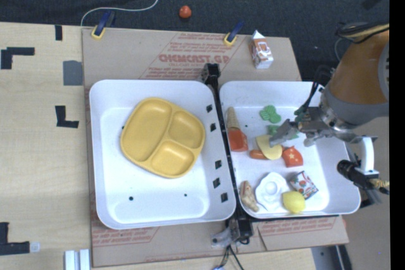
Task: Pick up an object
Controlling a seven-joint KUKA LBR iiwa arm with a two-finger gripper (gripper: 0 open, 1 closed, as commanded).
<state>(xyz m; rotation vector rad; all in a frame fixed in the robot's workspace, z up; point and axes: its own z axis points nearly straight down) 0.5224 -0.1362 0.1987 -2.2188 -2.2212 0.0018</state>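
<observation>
The gripper (283,133) hangs low inside the right bin (329,196), its dark fingers (279,134) spread apart and grasping nothing; I'd call them released. Just under the fingertips lies a pale yellow wedge, maybe a toy apple slice (271,148), with an orange piece (257,154) tucked against it. A little above the fingers sits a green leafy toy (270,114), and close beside them, toward the arm, a red piece like a tomato or pepper (292,157). Farther off from the fingers, toward the divider, is a carrot-like toy (236,136); farther down the bin are a fried egg (272,189), a lemon (293,202), a small red-and-white packet (304,184) and a brownish piece (248,196). Well away, across the divider, the left bin (107,199) holds a yellow divided plate (163,136).

To me this looks like the approach, just before a grasp. Next it would need to drop onto the yellow wedge, straddle it cleanly, close and lift without dragging the orange piece along.
</observation>
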